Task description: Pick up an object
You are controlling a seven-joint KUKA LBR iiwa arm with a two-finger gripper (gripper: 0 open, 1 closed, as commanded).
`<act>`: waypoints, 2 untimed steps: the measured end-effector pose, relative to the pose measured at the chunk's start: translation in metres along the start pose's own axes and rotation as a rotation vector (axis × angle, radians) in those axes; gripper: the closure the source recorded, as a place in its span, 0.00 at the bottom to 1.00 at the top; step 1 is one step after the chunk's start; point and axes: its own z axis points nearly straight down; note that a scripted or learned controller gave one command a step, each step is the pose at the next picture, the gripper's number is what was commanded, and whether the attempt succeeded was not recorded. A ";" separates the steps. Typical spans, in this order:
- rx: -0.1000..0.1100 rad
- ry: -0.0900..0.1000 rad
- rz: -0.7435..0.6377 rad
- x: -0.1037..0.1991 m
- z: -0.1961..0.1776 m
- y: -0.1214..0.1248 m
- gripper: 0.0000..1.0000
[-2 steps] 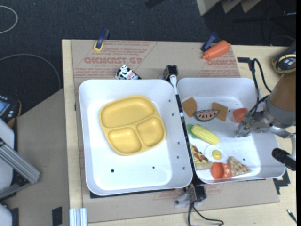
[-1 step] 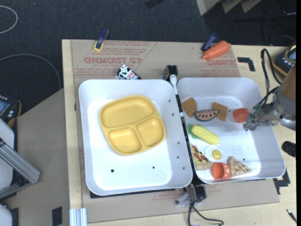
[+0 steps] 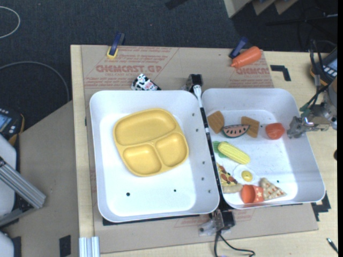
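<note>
The gripper (image 3: pixel 298 126) sits at the right edge of the right bin (image 3: pixel 308 167) — I cannot tell its grip. A red tomato (image 3: pixel 275 130) lies just beside it.

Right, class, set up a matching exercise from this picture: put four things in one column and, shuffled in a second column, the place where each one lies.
Things:
1. yellow divided plate
2. corn cob
3. carrot
4. pizza slice

Places:
A. on the bench, beyond the right bin
B. in the left bin
C. near corner of the right bin
D. middle of the right bin, towards the divider

Pairs: 1-B, 2-D, 3-A, 4-C
</note>
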 end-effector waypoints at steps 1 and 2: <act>0.000 0.000 -0.001 0.000 -0.037 0.002 1.00; 0.008 0.006 -0.004 0.046 -0.044 -0.003 1.00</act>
